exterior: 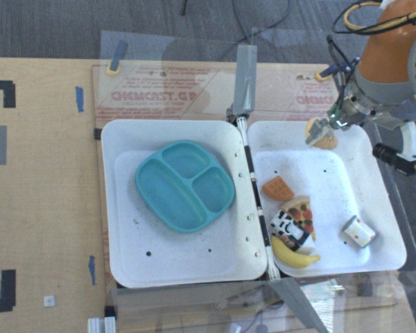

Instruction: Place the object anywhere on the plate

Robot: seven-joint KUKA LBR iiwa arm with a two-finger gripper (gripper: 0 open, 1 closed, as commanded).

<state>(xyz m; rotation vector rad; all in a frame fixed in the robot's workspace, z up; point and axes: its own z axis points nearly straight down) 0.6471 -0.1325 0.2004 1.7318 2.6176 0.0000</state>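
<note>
Tan object [325, 141] just below the jaws [319, 129], right bin's [385, 207] far edge

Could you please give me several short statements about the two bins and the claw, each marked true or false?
1. The teal plate lies in the left bin. True.
2. A banana rests on the plate. False: it lies at the right bin's near edge.
3. The claw is above the right bin's far corner. True.
4. The plate has one undivided well. False: it has three compartments.
5. The orange wedge lies in the right bin. True.
</note>
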